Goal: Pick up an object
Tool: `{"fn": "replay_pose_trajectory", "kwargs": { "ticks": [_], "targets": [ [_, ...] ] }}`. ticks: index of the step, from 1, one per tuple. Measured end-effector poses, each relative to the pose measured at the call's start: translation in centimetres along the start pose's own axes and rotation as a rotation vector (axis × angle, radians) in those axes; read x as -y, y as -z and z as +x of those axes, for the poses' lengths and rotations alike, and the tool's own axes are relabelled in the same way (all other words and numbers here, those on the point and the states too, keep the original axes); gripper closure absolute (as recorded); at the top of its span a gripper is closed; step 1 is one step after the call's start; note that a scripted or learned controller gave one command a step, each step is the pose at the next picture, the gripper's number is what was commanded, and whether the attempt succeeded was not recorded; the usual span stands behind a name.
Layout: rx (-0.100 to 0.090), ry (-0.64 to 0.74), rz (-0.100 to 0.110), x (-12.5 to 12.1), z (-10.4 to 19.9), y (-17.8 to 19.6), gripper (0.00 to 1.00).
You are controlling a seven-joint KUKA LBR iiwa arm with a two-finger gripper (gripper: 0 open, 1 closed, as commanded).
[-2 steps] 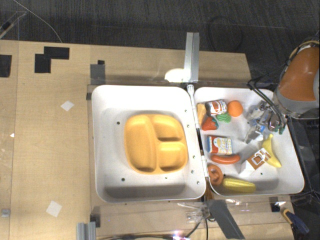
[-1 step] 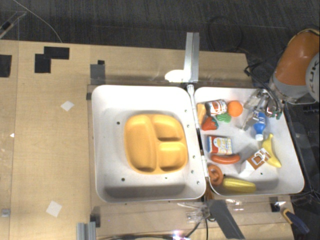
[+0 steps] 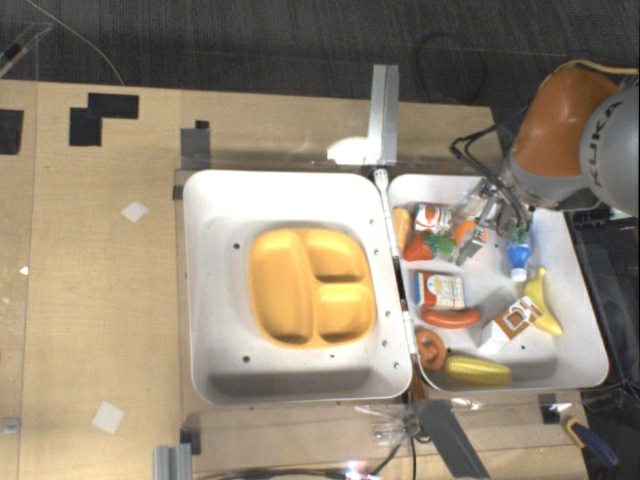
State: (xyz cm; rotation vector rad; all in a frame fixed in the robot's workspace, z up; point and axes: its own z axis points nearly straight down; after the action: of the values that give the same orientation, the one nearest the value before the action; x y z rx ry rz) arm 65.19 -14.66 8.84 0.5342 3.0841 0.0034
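The right bin (image 3: 585, 298) holds several toy foods. Among them are a red-and-white can (image 3: 430, 216), an orange carrot (image 3: 401, 228), a red-and-green piece (image 3: 420, 249), a small carton (image 3: 440, 290), a red sausage (image 3: 452, 318), a brown ring (image 3: 430, 348), a yellow piece (image 3: 478, 370), a banana (image 3: 541, 298), a brown-and-white box (image 3: 518, 318) and a blue-capped bottle (image 3: 518, 258). My gripper (image 3: 479, 236) hangs low over the bin's back half, just right of the can, above a small orange piece (image 3: 464, 232). I see nothing clearly held.
The left bin (image 3: 215, 268) holds a yellow divided tray (image 3: 310, 286). A metal post (image 3: 384, 108) stands behind the seam between the bins. The arm's orange band (image 3: 560, 118) and cables hang over the right bin's back right corner.
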Motion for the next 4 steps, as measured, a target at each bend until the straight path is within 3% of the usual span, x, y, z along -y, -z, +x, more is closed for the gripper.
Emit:
{"fn": "replay_pose_trajectory", "kwargs": {
  "ticks": [1,2,3,4],
  "targets": [
    [0.013,0.001,0.000,0.1,-0.4,1.5,1.00],
    [0.004,0.334,0.001,0.0,1.5,0.2,1.00],
    [0.001,0.334,0.001,0.0,1.6,0.1,0.00],
    [0.002,0.102,0.003,6.0,-0.9,0.1,0.00]
  ]
}}
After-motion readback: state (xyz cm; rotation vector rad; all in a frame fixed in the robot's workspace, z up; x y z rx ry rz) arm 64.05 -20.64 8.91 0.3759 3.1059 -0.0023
